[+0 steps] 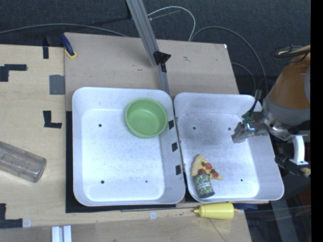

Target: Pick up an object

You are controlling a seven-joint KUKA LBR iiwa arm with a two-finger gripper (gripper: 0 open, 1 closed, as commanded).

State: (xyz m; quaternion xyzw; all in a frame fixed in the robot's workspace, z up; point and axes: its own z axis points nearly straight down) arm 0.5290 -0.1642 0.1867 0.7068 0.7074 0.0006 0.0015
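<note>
A green bowl (146, 117) rests upright in the left bin (91, 150), near its far right corner. In the right bin (222, 135) lie a toy pizza slice (206, 166) and, touching its near side, a small green can (204, 185) on its side. My gripper (243, 131) hangs over the right bin's right part, up and to the right of the pizza slice and apart from it. Nothing shows between its fingers.
A yellow mustard bottle (216, 210) lies on the bench just outside the right bin's near rim. A clear plastic cylinder (19, 161) lies at the far left. A slanted metal pole (146, 26) reaches down to the bins' shared far edge. Cables cross the back.
</note>
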